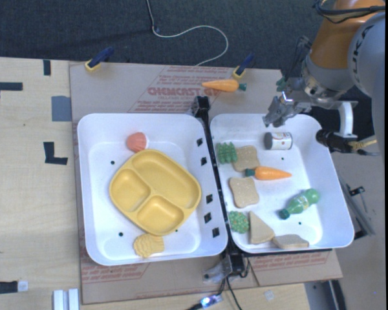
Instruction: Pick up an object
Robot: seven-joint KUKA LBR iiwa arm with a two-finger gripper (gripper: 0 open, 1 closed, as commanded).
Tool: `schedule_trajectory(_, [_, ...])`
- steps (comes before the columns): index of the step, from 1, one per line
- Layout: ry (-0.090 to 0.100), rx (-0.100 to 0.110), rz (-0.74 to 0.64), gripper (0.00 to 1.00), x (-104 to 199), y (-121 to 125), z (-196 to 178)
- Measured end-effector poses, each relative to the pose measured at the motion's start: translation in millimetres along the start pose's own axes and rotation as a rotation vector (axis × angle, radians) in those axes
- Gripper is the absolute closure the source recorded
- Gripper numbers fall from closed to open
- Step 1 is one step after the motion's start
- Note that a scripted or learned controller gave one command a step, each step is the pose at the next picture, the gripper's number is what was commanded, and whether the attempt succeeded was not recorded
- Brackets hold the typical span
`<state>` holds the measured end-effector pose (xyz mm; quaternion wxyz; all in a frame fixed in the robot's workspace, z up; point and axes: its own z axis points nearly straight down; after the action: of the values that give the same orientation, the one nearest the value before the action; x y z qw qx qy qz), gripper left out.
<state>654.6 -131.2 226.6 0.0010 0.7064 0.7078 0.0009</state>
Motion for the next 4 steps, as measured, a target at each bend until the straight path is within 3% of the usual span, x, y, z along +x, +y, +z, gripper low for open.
schedule_trajectory(1, [0.001,0.008,0.002,1.0,24.3,-49.0,11.2])
schedule_trajectory(2, [0.001,0.007,0.0,1.0,52.4,-97.1,-0.4])
schedule_trajectory(3, [0.001,0.007,0.002,1.0,50.2,-125.9,-6.3])
schedule_trajectory(4, [0.0,0.004,0.0,1.0,50.0,-115.4,-6.8])
